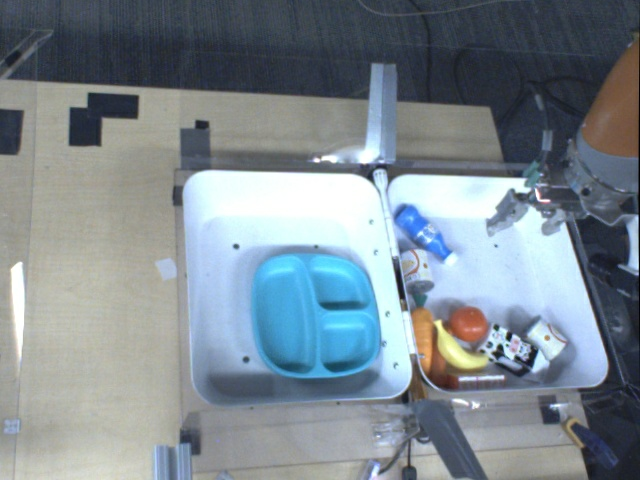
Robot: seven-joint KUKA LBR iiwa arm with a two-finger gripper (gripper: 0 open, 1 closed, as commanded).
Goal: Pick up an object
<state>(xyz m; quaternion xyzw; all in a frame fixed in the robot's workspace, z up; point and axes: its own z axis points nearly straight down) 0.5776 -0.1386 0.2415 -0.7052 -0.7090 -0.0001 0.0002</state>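
Gripper (pixel 527 211) hanging over the far right part of the right bin (pixel 560 278), fingers (pixel 503 215) spread apart, nothing between them. Bare white floor under the tips.

Blue bottle (pixel 424 231) off to the left of the fingers, lying on its side at a slant, near the divider between the bins. Well apart from the tips. Just past its lower end, a small white-and-orange item (pixel 415 265) against the divider; too small to identify.

Cluster in the near corner, well below the fingers: red tomato (pixel 467 322), yellow banana (pixel 455 349) curving beneath it and touching, orange carrot (pixel 424 338) to the left along the divider. Right of the tomato, a black-and-white patterned packet (pixel 508 349), and a small white cup (pixel 548 339) on its side next to it.

Open floor between fingers and cluster; nothing standing in the way.

Left bin (pixel 215 268) across the divider, far left of the fingers, holding a blue sectioned tray (pixel 315 314).

Black cable (pixel 430 13) looping on dark floor beyond the bench.
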